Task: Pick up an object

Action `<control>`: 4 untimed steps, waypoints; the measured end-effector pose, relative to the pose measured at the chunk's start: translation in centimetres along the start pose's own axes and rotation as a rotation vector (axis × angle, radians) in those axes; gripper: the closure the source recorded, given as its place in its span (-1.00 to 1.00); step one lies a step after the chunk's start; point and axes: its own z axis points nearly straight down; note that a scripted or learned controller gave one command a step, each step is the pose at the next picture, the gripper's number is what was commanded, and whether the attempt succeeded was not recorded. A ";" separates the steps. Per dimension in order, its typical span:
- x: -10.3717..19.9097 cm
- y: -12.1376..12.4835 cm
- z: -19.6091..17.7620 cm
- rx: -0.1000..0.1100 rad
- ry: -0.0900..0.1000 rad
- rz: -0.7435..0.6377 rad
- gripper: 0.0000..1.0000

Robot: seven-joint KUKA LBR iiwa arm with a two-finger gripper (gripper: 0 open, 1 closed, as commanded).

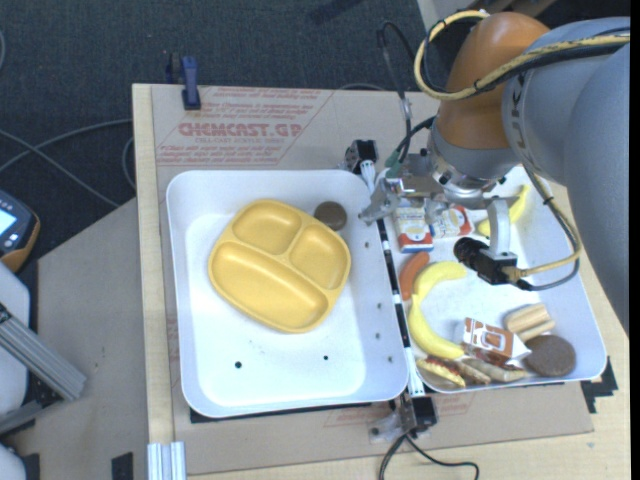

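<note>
My gripper (418, 200) hangs low over the far left part of the right bin (585, 320), under the grey wrist with the orange band. Right beneath it lies a small white carton with red and blue print (416, 233). Closer to the front of that bin are an orange sausage (412, 269), a yellow banana (428, 313), a brown and white carton (492, 340), a tan bread roll (529, 319), a round brown cookie (551, 355) and some crackers (462, 372). A second yellow piece (518, 206) peeks out behind the wrist.
The left bin (200, 348) holds a yellow divided plate (280, 265) and a small round brown disc (330, 214) at its far right corner. The rim between the two bins (392, 288) runs just left of the gripper. A blue clamp (188, 81) sits at the bench's far left edge.
</note>
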 end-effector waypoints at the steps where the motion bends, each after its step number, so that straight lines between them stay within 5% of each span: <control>1: -4.4 1.7 0.2 -0.004 -0.008 0.016 -1.00; 2: -15.7 6.4 10.4 -0.008 -0.009 0.021 -1.00; 3: -19.7 6.3 9.6 -0.012 -0.007 0.015 -1.00; 4: -18.5 2.2 9.6 -0.011 -0.008 0.016 -1.00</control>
